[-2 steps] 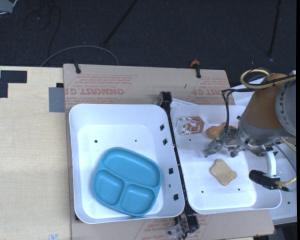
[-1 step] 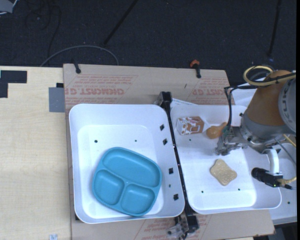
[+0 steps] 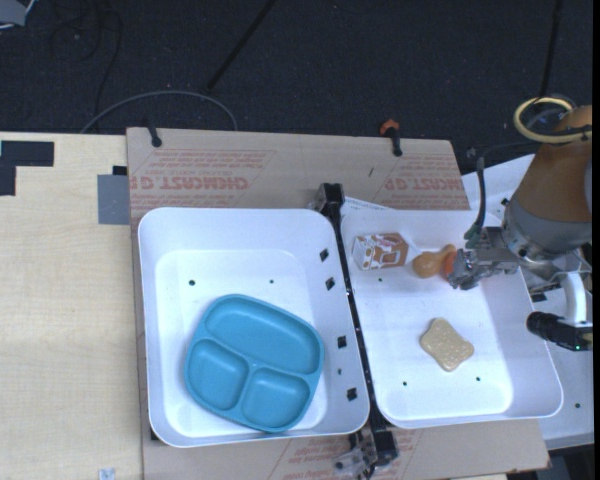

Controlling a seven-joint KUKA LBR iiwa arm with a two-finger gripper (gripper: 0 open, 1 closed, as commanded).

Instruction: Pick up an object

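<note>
Orange toy (image 3: 432, 262) lies in the right bin (image 3: 480, 393), touching the claw (image 3: 464, 271) on its left; finger spread cannot be told.

Even, soft light from above; the 2 white bins (image 3: 160, 268) look bright without hard glare; the floor (image 3: 280, 48) behind stays very dark; shadows are faint; the whole picture is slightly soft and grainy.
</note>
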